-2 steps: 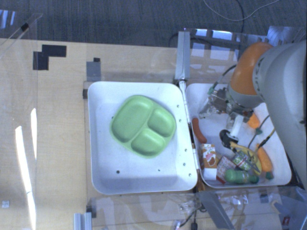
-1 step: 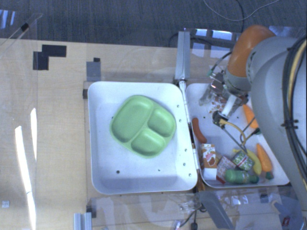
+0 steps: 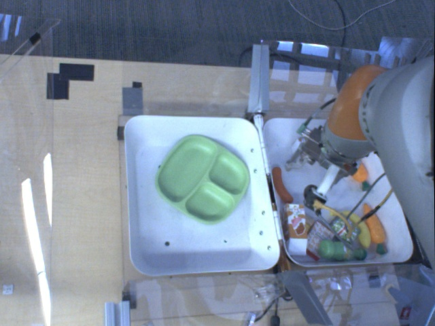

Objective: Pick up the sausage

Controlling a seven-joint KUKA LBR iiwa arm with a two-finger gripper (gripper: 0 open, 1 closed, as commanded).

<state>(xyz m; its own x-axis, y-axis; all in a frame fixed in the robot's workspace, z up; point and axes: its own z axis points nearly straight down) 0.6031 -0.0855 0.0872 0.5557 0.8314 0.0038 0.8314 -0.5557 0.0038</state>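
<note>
Pale wood bench [image 3: 75, 202] with two white bins. Sausage [image 3: 281, 185] along left wall of right bin [image 3: 277, 136], apart from snack clutter [image 3: 333, 240], so reachable. Hand [image 3: 303, 153] above same bin's middle, probably lining up; clenched or released, cannot tell.

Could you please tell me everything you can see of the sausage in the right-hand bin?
The sausage is a short, rounded, reddish-brown link with a smooth, slightly glossy skin. It lies flat on the floor of the right bin, close beside that bin's left wall, slanted, with its near end toward a printed packet. Whether it touches the wall or the packet I cannot tell. The hand is to its right, apart from it.
</note>
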